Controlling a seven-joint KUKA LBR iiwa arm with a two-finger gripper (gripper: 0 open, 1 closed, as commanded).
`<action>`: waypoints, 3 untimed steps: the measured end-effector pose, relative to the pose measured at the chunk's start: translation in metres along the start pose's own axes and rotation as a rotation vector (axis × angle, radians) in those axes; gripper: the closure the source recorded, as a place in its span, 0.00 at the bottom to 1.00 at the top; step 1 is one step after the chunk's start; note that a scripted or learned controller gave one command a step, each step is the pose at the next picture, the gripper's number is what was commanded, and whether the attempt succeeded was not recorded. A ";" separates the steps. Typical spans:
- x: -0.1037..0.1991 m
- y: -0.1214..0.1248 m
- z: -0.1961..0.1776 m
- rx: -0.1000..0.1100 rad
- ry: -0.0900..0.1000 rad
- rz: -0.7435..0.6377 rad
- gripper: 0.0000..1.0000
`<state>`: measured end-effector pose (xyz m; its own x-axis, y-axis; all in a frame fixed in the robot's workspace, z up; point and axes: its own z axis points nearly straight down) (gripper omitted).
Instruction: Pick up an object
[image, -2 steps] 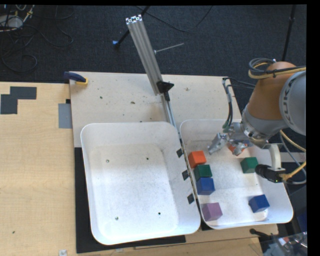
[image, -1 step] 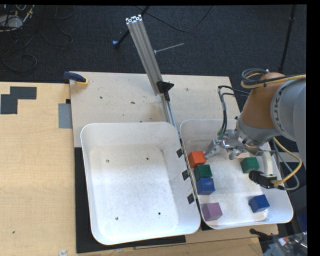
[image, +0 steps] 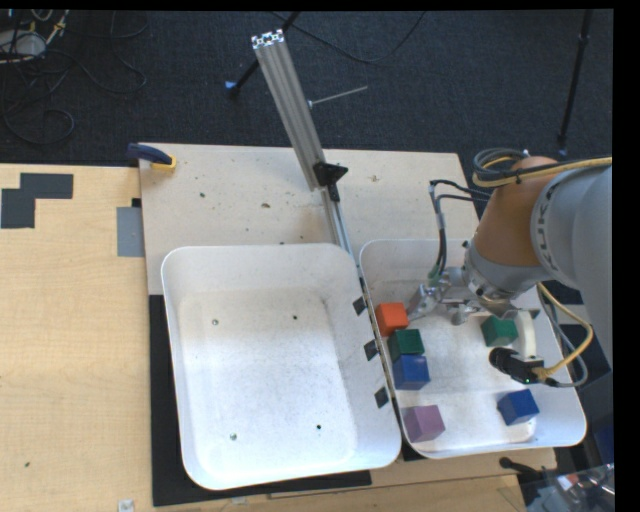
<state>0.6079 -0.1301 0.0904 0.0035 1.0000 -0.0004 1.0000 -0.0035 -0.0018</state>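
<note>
The gripper (image: 447, 298) is hovering just right of the orange block (image: 391, 317), apparently holding nothing, its finger spread hard to tell.

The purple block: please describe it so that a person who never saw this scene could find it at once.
Look at the right bin, the one under the arm. Along its left wall runs a column of blocks: orange block, dark green block, blue block. The purple block lies below them, apart, nearest the bin's front edge, and it is the only pale purple one.
</note>
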 end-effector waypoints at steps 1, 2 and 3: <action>-0.001 0.000 -0.011 0.000 0.001 0.006 1.00; 0.006 -0.005 -0.067 -0.004 0.001 -0.003 1.00; 0.002 -0.002 -0.130 -0.006 -0.001 -0.003 1.00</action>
<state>0.6062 -0.1279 0.2207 0.0004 1.0000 -0.0010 1.0000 -0.0004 0.0047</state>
